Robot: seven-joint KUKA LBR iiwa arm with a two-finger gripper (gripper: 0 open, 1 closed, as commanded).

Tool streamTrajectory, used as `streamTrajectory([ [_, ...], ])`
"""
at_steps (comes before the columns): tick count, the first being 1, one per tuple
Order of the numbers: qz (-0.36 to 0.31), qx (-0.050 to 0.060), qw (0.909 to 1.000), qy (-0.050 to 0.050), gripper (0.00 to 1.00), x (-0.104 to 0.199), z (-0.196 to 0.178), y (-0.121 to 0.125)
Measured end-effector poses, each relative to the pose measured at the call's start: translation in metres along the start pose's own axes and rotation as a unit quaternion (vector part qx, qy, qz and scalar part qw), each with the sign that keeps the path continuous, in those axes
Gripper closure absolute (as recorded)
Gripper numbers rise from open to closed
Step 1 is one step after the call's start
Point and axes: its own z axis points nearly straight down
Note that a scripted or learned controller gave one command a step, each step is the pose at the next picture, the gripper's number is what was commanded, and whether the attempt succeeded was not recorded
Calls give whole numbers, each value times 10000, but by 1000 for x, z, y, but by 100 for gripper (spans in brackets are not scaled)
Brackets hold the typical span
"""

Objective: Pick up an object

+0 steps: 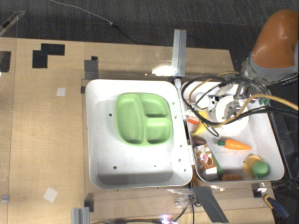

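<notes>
My gripper (227,110) hangs low over the back half of the right bin (273,139), wrapped in black and yellow cables that hide its tip. Just in front of it lies an orange carrot (235,145) with a green top. A yellow piece (202,125) and a dark brown piece (200,140) lie to the gripper's left by the bin wall. Nearer the front are a small printed carton (205,157), a brown stick (231,176) and a green ball (260,169) beside a tan piece (252,161). I see nothing lifted off the bin floor.
The left bin (100,125) holds a green divided plate (142,118). A grey metal post (179,52) stands behind the gap between the bins. The arm's orange band (278,38) looms over the right bin's back right corner.
</notes>
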Motion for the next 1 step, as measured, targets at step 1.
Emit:
streamTrajectory([
  [1, -455, 18, 9989, -101, 0, -2, 77, -22],
])
